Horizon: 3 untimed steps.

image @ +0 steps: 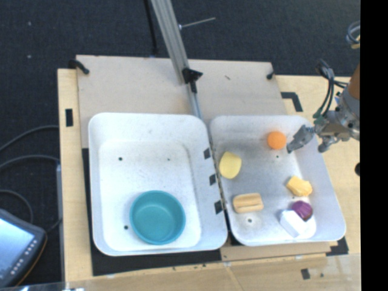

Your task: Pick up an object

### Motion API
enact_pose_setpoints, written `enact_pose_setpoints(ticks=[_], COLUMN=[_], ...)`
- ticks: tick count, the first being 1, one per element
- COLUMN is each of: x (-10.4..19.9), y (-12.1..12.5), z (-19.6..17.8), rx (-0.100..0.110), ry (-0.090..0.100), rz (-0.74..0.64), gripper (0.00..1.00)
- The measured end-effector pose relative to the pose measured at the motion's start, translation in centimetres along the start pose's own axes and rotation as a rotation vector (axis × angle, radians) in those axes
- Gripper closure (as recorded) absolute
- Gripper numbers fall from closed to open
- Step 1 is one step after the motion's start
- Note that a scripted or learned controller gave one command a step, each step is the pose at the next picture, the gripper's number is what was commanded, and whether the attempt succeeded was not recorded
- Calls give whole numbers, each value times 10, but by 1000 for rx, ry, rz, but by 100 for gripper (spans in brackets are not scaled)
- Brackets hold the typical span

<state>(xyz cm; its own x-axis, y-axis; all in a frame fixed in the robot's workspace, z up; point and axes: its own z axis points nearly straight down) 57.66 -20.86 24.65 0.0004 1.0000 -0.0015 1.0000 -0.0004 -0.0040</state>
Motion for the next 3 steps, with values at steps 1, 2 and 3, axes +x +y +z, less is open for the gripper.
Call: enact_pose_setpoints(ticks=[1,2,3], x=[-4,2,1], y=[3,8,10], z=[44,103,88], rx=[-1,0,-8], ry=[0,1,-1], rz=[0,-1,2], gripper=[0,0,100])
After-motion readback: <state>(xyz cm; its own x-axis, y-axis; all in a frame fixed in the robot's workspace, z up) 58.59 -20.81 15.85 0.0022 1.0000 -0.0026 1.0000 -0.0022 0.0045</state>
